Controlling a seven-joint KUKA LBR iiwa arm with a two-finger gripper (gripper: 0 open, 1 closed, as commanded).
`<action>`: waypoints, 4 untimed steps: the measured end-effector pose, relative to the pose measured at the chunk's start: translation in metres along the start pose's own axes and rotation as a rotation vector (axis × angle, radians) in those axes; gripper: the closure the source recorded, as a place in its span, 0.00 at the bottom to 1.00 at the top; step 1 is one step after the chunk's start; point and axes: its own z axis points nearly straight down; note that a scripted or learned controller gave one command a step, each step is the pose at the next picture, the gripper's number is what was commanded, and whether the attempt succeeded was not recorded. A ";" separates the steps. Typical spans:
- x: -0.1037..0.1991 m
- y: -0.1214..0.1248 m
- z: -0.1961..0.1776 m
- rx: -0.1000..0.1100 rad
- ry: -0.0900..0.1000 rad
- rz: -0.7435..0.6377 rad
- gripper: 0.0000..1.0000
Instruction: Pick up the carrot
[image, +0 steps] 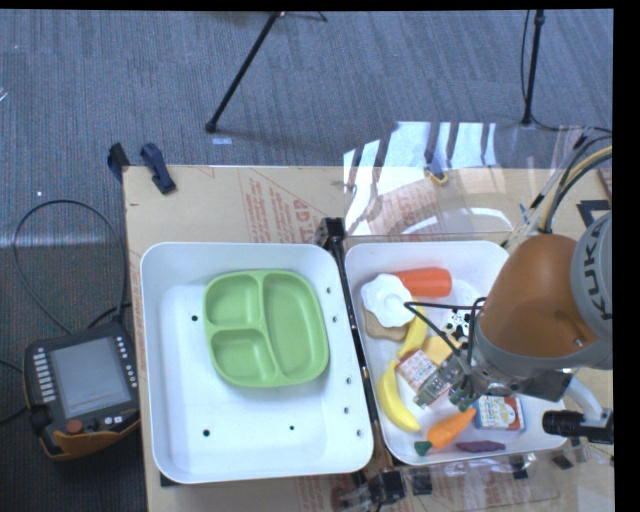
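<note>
Whether the jaws are spread or pressed together cannot be told, since the gripper (452, 388) sits under the arm's bulk and only dark fragments of it show among the toys in the right bin.

Largest in view is the bench (250, 205), a brown board with red printing, bearing 2 shallow white bins side by side. The left bin (170, 400) holds a green divided plate (267, 327) with 3 compartments, lying near the bin's middle. The right bin (490, 255) carries the clutter. Over its right half hangs the KUKA arm (545, 310), its orange band rounded and wide, with grey casing above it and cables trailing to the upper right.

On the floor to the left of the bench lies a teach pendant (85, 385) with a grey screen, its cable looping behind it.

Inside the right bin, an orange-red sausage-like piece (422, 282) lies near the far wall, with a white fried-egg toy (387, 299) just beside it on a tan slice. A yellow banana (396, 402) curves along the bin's left side. A small red-and-white carton (418, 373) lies tilted just beside the gripper, and another small printed box (497, 412) lies below the arm.

The carrot (450, 428), orange with a green tip, lies tilted at the near edge of the right bin, just below the gripper and right of the banana. A small purple piece (485, 446) lies beside it.
</note>
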 end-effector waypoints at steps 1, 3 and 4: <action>-0.030 -0.016 -0.021 0.001 -0.001 0.227 1.00; -0.048 -0.045 0.042 0.005 0.004 0.159 0.00; -0.010 -0.009 0.041 0.003 0.005 0.100 0.00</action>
